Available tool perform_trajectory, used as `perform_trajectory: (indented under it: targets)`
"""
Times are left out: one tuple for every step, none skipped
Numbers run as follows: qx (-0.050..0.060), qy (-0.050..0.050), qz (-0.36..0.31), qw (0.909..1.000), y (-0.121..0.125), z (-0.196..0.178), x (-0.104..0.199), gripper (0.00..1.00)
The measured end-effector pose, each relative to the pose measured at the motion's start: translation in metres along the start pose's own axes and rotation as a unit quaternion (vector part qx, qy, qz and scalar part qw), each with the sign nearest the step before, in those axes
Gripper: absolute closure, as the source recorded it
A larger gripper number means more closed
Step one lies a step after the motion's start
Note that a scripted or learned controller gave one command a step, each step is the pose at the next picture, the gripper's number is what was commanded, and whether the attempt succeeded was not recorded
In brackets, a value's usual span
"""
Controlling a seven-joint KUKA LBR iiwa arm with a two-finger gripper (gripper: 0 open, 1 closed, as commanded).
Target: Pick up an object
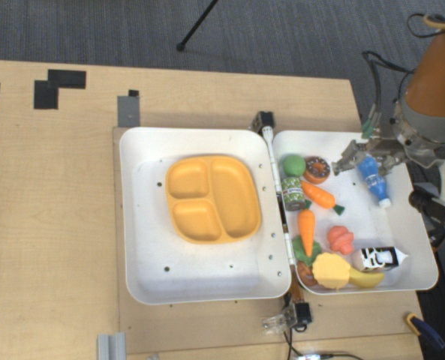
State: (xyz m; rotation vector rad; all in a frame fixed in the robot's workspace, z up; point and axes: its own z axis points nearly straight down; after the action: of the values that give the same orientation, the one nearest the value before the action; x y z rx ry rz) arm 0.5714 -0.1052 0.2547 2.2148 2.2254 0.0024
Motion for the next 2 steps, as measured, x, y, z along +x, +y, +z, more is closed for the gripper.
perform_trajectory:
  targets:
    - [0.001, 0.000, 0.187, 0.9824, 0.030, 0.089, -0.095, 0.00]
    - [0.000, 0.000, 0.038, 0.9993, 0.041, 0.169, -0.083, 0.00]
